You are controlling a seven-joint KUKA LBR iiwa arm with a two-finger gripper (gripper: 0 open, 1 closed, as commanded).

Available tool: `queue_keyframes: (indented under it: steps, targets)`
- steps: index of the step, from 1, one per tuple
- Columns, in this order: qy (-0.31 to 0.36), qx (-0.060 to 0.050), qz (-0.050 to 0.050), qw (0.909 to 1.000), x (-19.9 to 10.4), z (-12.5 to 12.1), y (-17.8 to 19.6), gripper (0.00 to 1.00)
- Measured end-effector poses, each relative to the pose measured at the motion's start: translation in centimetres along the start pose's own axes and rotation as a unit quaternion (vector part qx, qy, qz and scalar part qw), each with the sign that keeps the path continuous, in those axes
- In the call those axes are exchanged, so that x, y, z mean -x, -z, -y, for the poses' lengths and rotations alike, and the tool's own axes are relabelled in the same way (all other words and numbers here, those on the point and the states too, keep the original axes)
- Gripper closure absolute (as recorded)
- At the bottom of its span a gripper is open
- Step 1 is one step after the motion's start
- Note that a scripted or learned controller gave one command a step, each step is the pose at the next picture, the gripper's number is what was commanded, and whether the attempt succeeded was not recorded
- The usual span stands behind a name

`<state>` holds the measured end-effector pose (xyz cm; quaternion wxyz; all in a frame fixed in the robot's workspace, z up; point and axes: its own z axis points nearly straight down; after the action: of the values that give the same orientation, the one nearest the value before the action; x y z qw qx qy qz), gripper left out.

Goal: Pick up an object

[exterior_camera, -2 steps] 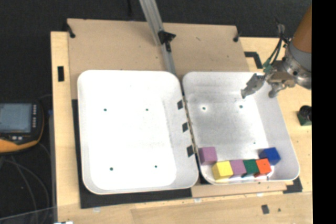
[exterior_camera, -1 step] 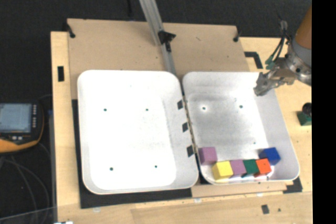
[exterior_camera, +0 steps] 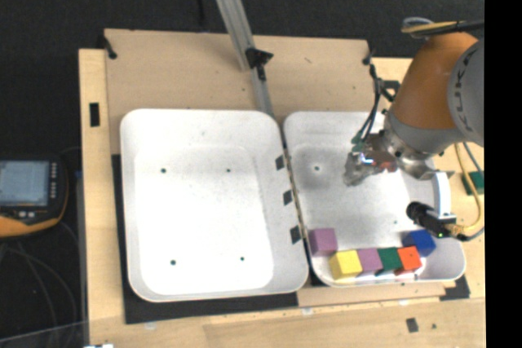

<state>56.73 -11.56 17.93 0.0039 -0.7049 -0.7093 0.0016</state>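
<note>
Several small blocks lie along the near edge of the right bin (exterior_camera: 326,134): a purple block (exterior_camera: 323,240), a yellow block (exterior_camera: 346,263), a second purple block (exterior_camera: 369,259), a green block (exterior_camera: 389,259), an orange block (exterior_camera: 408,258) and a blue block (exterior_camera: 420,241). My gripper (exterior_camera: 356,169) hangs over the middle of the right bin, well above and behind the blocks. Nothing shows between its fingers, and their spacing is too blurred to read.
The left bin (exterior_camera: 204,200) sits beside the right one. A slanted metal rail (exterior_camera: 232,12) reaches in from the top to the gap between the bins. A handheld pendant (exterior_camera: 28,191) lies off the bench at far left.
</note>
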Motion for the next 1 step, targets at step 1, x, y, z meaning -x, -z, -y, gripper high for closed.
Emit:
queue_keyframes:
  steps: [1]
  targets:
    - [-0.001, 0.005, 0.003, 1.0000, -2.73, 0.08, -8.23, 1.00]
